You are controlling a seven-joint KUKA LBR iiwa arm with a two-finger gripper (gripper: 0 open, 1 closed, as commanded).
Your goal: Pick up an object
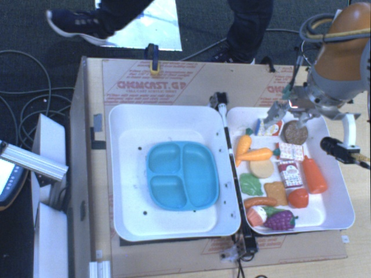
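Toy foods are heaped in the right bin [346, 213]; a smooth orange carrot [255, 154] is laid lengthwise left to right, a red bottle [314, 175] pointed up the bin. The gripper [288, 110] is seen above them; its opening cannot be judged.

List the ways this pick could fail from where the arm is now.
1. The small toy foods lie packed together in the right white bin; near the gripper, the round brown patty sits close beside a red-and-white packet, so the fingers may nudge neighbours or catch two.
2. The gripper hangs by the bin's far rim, which a descent there might clip.
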